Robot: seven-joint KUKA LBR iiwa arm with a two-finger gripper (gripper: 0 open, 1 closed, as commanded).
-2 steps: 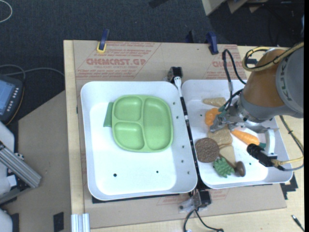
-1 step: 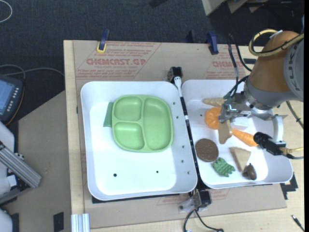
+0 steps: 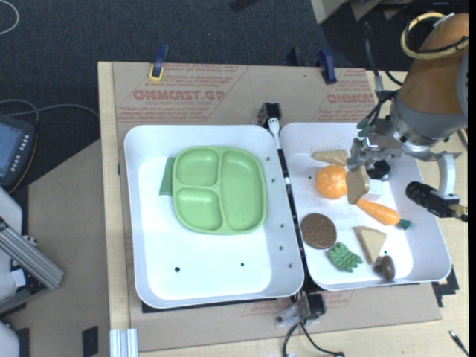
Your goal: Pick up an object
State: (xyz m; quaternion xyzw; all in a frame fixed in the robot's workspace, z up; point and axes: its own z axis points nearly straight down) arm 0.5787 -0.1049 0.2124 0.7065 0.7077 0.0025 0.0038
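The right bin (image 3: 439,236) holds several toy foods. An orange fruit (image 3: 332,182) lies near its left wall, with a beige piece (image 3: 330,156) behind it. An orange carrot (image 3: 379,213) sits mid-bin. A brown round cookie (image 3: 319,230), a green leafy piece (image 3: 345,257), a tan bread wedge (image 3: 370,238) and a small brown lump (image 3: 384,268) lie toward the front. My gripper (image 3: 358,171) hangs low over the bin, just right of the orange fruit and behind the carrot. A brownish shape (image 3: 358,187) sits right under it; I cannot make out what it is.
In the left bin (image 3: 149,259) lies a green divided plate (image 3: 220,188). A black divider strip (image 3: 285,192) runs between the bins. The grey arm with its orange band (image 3: 435,73) reaches in from the upper right, and a black part (image 3: 428,196) juts over the right bin's edge.
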